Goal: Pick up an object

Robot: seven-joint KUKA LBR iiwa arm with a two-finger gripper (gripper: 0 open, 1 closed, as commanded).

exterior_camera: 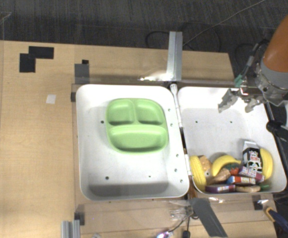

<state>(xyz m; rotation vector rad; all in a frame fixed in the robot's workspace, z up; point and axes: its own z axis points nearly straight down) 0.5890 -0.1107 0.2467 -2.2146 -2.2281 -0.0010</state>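
On the bench: two white bins side by side, taken left to right.
Left bin (91, 133): holds a green tray (136, 124) with three compartments, lying flat near the middle; it sits well to the left of the fingers and a little nearer the camera than they are.
Divider: the two bins touch along their inner rims, left of the fingers.
Right bin (208, 128): its far half is bare white floor; its near edge is crowded with a heap of small things.
Corn (197, 167): yellow cob at the left end of the heap, well nearer the camera than the fingers and left of them.
Banana (224, 161): curved, yellow, just right of the corn, resting among the other pieces, well apart from the fingers.
Carton (252, 158): small white and black box standing at the right of the heap, against a second yellow banana-like piece (267, 163).
Gripper (239, 103): over the far right part of the right bin, above bare floor.
Fingers: two prongs (226, 102) spread apart, with nothing between them.
Arm (282, 58): grey with an orange band, reaching in from the right.
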